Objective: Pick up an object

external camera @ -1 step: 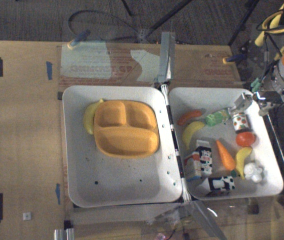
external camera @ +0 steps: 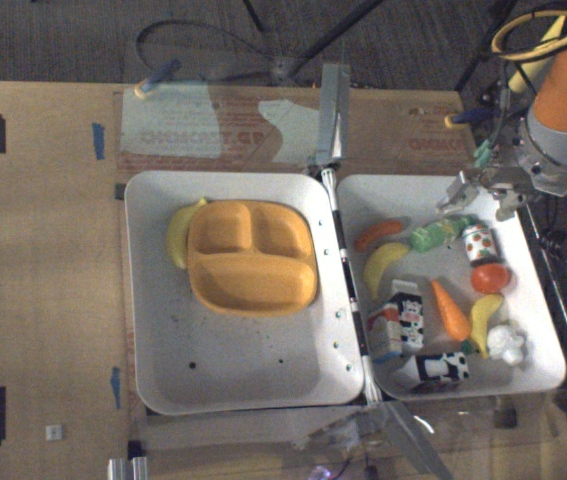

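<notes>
Brown cardboard covers the bench [external camera: 43, 298], where we see two shallow white bins side by side, dark carpet and cables beyond them. We take the orange carrot [external camera: 450, 311], lying in the right bin [external camera: 548, 368], as our marker.

The gripper [external camera: 481, 196] hangs beyond the carrot, over the bin's far rim, below the arm's grey wrist and orange band. We see its jaws spread wide with nothing between them.

The toys for picking are small, bright and plastic-looking. Just short of the gripper, beyond the carrot, lie a crumpled green piece [external camera: 438, 234] and a small red-and-white can [external camera: 478, 243]. A red tomato [external camera: 490, 278] sits just right of the carrot's top. A yellow banana [external camera: 385, 264] and a red-orange sausage shape [external camera: 378, 234] lie to the carrot's left and farther back. Two cow-patterned milk cartons [external camera: 403, 320] sit left of and nearer than the carrot. A second yellow fruit [external camera: 484, 320] touches its right side, with a white lump [external camera: 506, 343] just past that.

Well left of the carrot, in the left bin [external camera: 163, 368], an orange divided plate [external camera: 253, 256] covers most of a yellow object [external camera: 177, 236]. We cannot make out what the green piece or the white lump is, and the arm is cut off at the frame's right edge.
</notes>
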Robot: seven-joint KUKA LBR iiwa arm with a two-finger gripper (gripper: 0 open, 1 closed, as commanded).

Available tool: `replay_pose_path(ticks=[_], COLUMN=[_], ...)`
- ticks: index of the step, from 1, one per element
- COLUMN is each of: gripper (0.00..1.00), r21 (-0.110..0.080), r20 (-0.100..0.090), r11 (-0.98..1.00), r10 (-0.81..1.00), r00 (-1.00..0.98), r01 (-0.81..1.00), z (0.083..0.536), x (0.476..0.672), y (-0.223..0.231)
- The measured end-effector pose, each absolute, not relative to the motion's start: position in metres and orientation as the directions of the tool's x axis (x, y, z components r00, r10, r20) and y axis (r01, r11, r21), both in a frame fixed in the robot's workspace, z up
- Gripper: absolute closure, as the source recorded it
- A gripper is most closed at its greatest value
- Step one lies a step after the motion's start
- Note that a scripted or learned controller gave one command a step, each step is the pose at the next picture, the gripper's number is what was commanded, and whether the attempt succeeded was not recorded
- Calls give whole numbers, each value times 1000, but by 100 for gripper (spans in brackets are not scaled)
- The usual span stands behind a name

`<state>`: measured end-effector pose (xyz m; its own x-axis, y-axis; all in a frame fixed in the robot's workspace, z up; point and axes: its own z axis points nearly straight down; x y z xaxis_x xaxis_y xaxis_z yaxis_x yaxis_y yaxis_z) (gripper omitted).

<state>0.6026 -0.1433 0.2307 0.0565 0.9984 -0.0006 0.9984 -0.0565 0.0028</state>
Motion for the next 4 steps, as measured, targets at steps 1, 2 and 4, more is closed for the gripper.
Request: replay_pose_path(ticks=[1,2,4], gripper=[0,0,0], r21=[10,15,18], r20=[0,15,-15], r11=[149,382,564], r10=[989,924,826], r00=[-149,-382,-564], r01=[989,924,825], z=[126,103,97], x=[636,663,621], y=[-179,-208,-168])
